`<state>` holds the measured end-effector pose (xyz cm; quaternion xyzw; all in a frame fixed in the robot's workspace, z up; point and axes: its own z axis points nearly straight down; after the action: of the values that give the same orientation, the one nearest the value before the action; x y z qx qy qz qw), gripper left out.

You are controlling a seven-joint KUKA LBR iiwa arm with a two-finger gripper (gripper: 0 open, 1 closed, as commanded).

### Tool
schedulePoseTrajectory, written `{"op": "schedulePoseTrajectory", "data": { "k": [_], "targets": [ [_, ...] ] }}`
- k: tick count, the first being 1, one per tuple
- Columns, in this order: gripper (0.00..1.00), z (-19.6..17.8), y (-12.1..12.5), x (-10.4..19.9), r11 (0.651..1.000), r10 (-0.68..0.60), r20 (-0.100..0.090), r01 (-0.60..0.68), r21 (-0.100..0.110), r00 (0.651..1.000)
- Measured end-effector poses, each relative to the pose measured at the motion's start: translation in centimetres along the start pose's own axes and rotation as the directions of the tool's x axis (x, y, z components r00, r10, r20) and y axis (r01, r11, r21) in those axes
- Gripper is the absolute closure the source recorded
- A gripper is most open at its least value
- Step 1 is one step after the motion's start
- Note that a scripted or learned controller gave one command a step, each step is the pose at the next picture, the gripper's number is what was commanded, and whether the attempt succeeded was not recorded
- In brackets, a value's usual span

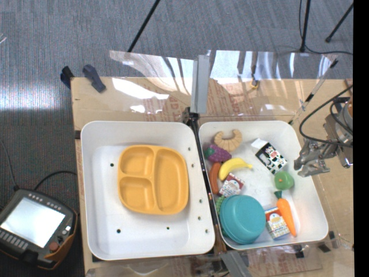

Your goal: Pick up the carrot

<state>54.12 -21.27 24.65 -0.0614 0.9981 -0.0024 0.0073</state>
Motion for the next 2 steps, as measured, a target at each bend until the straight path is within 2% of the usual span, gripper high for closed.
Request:
{"op": "schedulePoseTrajectory", "data": {
  "k": [1, 2],
  "targets": [
    [0.0, 0.6, 0.1, 0.3, 1.0, 0.001, -0.012, -0.001, -0.007, 1.0],
    [0.0, 14.9, 0.7, 2.6, 1.0, -0.021, -0.013, 0.021, -0.01, 1.0]
  ]
}}
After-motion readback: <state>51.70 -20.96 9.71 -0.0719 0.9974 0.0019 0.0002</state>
